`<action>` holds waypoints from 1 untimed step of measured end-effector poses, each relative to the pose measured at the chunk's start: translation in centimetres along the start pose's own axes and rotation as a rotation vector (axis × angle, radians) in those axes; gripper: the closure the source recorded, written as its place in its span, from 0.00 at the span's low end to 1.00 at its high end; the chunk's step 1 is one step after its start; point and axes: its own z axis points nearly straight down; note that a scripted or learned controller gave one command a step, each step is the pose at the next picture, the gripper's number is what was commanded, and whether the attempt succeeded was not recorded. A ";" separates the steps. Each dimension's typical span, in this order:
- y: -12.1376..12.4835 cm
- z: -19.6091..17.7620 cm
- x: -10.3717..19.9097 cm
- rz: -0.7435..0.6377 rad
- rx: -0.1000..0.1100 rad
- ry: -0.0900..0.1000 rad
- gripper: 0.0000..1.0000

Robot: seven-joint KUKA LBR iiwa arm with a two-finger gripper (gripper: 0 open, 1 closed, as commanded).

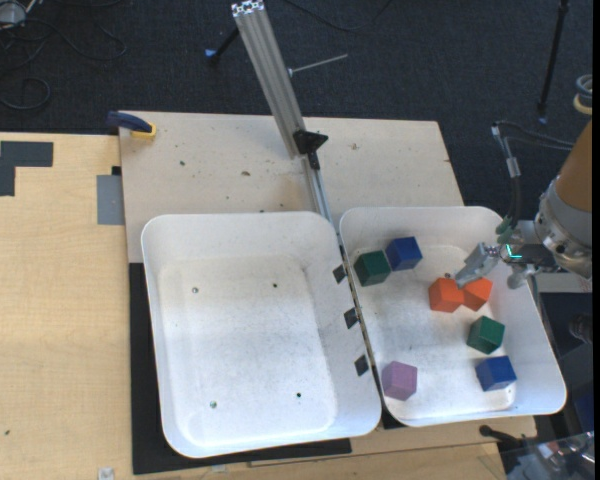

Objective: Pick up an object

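Observation:
The right bin (540, 388) holds several blocks. Two orange blocks lie side by side, a larger one (445, 295) and a smaller one (478, 291). My gripper (471, 272) reaches in from the right and hangs just above and between them, its tip close to the smaller orange block. No block is seen lifted in it. A green block (372, 266) and a blue block (404, 252) sit near the bin's back left. Another green block (486, 334), another blue block (496, 372) and a purple block (399, 379) lie toward the front.
The left bin (180, 268) stands beside the right one, with black clips on the shared rim (348, 316). A slanted aluminium bar (272, 73) rises behind the bins. The arm (570, 218) occupies the right edge.

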 end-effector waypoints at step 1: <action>0.6 4.9 -0.5 0.000 0.005 0.001 0.00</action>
